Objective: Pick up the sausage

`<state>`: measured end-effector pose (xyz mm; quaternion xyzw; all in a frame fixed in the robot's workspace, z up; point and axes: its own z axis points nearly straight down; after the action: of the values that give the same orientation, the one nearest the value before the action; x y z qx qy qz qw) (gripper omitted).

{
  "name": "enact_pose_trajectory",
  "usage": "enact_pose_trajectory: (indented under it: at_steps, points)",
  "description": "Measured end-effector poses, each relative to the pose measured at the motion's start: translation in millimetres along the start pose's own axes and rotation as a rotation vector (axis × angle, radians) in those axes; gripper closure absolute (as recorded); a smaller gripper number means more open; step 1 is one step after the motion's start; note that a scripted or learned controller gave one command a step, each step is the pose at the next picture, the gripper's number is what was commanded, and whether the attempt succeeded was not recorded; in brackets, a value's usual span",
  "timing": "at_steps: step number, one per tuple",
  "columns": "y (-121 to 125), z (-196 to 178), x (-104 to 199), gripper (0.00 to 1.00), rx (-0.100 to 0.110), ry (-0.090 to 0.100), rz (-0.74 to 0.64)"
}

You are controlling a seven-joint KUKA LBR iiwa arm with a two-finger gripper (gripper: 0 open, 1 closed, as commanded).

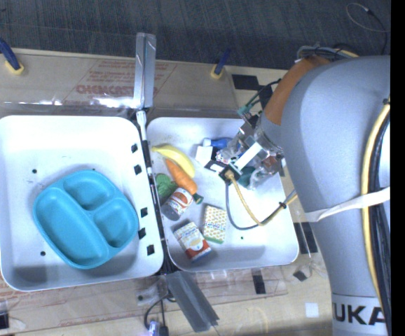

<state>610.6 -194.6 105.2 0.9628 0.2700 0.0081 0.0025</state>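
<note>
floor: dark grey carpet, ribbed
bench: light wood board, red print
clamps: blue, on bench's far edge

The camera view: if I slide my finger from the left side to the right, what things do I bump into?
Blue plate → carrot → small yellow packet → gripper → grey arm.

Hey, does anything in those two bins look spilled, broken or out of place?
Nothing stands out. The blue plate lies flat in the left bin; banana, carrot and small packs sit loose in the right bin.
</note>
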Motion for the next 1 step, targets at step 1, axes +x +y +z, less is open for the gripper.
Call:
enact_pose_trajectory:
  at_steps: [1]
  points:
    - [3.0, 1.4, 42.8, 0.00, 0.005, -0.013, -0.031]
